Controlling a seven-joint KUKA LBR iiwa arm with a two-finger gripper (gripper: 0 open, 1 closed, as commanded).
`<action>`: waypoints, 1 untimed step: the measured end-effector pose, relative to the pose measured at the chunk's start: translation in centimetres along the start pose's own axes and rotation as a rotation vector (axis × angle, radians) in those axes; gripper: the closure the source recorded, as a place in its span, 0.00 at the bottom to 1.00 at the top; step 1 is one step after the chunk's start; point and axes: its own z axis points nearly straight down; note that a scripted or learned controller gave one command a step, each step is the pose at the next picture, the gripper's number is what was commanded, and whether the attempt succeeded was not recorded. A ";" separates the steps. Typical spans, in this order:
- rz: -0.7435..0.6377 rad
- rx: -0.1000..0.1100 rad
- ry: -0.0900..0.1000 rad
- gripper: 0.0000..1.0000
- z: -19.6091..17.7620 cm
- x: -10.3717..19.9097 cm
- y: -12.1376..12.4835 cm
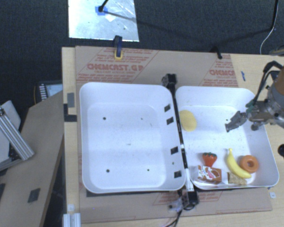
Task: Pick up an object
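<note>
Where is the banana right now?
The banana lies near the front edge of the right bin, between the strawberry and the orange ring.

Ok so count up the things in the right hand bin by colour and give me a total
In the right bin:
Yellow: 2, the lemon-like piece and the banana
Red: 1, the strawberry
Orange: 1, the orange ring
Red and white: 1, the small packet
Tan: 1, the tan piece
Total: 6

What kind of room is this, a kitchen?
More likely a robot test lab: a gripper hangs over two white bins, the right bin holds toy food like a banana.
</note>
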 end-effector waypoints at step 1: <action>0.000 0.002 0.001 0.00 17.9 2.0 2.3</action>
